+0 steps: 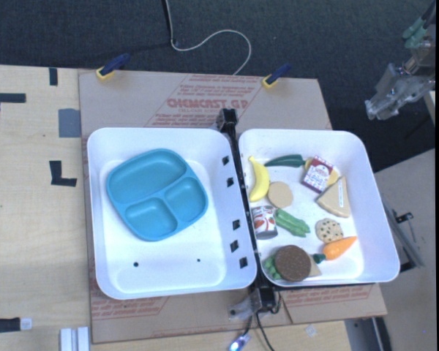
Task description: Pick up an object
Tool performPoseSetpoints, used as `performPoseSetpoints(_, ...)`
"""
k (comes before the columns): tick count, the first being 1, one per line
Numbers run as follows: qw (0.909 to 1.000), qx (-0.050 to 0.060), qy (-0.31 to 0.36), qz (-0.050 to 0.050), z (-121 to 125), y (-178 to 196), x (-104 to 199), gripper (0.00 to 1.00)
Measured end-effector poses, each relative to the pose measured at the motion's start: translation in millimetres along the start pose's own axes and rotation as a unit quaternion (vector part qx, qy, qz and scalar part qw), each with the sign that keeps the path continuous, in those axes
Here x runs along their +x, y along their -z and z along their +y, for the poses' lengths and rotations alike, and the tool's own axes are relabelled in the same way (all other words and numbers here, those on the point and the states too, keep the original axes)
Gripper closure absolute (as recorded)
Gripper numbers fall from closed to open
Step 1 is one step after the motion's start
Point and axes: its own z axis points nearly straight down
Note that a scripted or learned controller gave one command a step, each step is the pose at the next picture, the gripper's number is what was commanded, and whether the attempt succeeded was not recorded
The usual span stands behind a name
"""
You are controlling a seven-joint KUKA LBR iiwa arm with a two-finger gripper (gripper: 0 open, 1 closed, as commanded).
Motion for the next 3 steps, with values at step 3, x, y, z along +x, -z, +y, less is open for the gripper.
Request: performPoseSetpoints(3, 1.0, 0.0, 0.001, 0.0, 1.4, 29.9, 0.6, 1.0)
